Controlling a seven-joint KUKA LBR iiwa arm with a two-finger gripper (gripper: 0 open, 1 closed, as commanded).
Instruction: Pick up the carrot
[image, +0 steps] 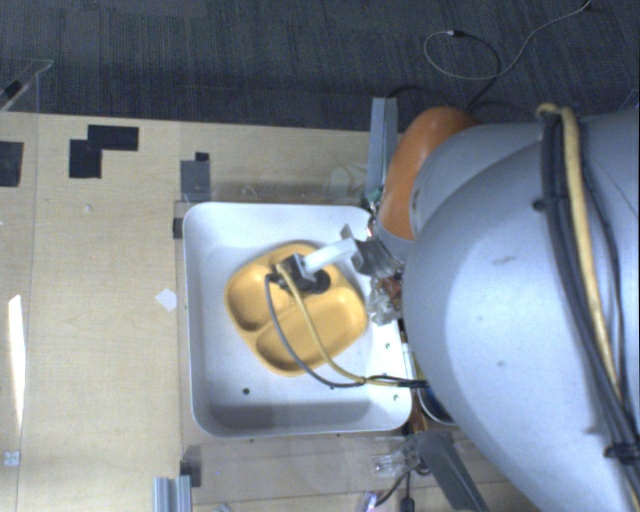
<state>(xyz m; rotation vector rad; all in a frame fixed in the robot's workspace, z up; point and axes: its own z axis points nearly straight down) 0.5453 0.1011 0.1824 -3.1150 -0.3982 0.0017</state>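
Arm (520, 300) overhangs bin's (215, 400) right edge.

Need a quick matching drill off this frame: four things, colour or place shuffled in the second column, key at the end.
Things:
1. sectioned plate
2. bin
3. arm's band
4. black tape marks

Descriptions:
A. orange, above the wrist
B. yellow, lying inside the bin
C. on the bench top, upper left of the bin
D. white, shallow, holding the plate

Pairs: 1-B, 2-D, 3-A, 4-C
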